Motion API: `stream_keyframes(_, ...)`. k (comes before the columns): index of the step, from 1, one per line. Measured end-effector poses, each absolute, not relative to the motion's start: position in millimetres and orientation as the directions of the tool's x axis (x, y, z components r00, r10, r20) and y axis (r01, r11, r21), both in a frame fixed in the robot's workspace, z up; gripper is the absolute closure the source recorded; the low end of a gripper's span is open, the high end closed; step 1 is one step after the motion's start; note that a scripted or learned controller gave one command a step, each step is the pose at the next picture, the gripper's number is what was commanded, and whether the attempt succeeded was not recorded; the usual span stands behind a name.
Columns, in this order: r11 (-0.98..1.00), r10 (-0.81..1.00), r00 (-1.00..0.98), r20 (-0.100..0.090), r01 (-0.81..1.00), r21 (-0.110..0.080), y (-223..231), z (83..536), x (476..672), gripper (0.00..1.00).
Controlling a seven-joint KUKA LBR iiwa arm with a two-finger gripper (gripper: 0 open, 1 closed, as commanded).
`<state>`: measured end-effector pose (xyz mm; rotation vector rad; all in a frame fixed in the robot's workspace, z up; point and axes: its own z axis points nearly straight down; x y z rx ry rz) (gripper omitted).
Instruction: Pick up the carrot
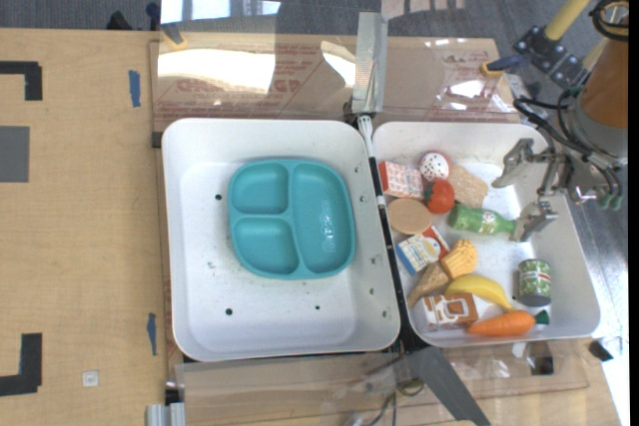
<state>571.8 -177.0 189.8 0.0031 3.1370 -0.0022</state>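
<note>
Legible markings: none confirmed.
Red print on the cardboard panel [240, 75] behind the bins and labels on the small cartons [419, 249] in the right bin [579, 314] are too blurred to read, possibly brand names.

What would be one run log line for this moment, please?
task: pick up carrot | gripper: open, holding nothing, above right bin | carrot: at bin's near edge, beside banana | status: not grasped

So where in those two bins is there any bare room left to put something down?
The left bin has bare floor all round the teal divided plate, widest in front of it. The right bin is crowded along its left half and front, where the carrot lies beside the banana. Its bare patch is the far right corner, under the hand.
</note>
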Motion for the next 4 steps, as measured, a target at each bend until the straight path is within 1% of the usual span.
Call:
stream_keyframes(1, 0.969, -0.249, -0.969, 0.001, -0.249, 0.003, -125, 135, 498.5, 0.00)
stream_keyframes(2, 0.830, -0.557, -0.830, -0.019, -0.557, -0.015, -151, 107, 495.7, 0.00)
stream_keyframes(3, 0.550, -0.835, -0.550, -0.008, -0.835, -0.005, -92, 115, 551.2, 0.00)
stream_keyframes(4, 0.618, -0.786, -0.618, -0.017, -0.786, -0.025, -99, 106, 573.9, 0.00)
